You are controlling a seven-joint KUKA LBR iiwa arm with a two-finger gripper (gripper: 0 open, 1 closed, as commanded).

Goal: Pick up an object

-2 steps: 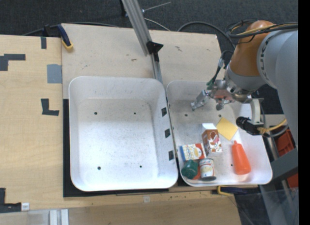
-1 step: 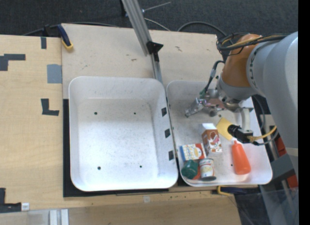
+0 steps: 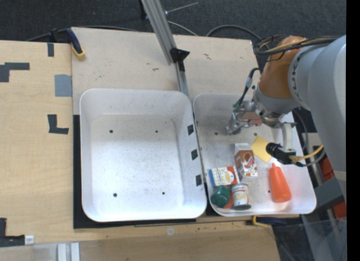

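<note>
My gripper (image 3: 235, 124) hangs over the far part of the right bin (image 3: 209, 113), above bare bin floor. I see nothing held in it. The objects lie nearer the front of this bin: a brown and red packet (image 3: 246, 163), a yellow block (image 3: 260, 149), an orange bottle (image 3: 279, 184), a small printed box (image 3: 223, 175), a green round object (image 3: 221, 196) and a small can (image 3: 241, 196). The packet is the closest one, a short way in front of the gripper.
The left bin (image 3: 90, 142) sits beside the right one, and their rims meet in the middle. A slanted metal rail (image 3: 160, 21) reaches down to the far rims. The grey arm (image 3: 315, 80) covers the right bin's far right corner.
</note>
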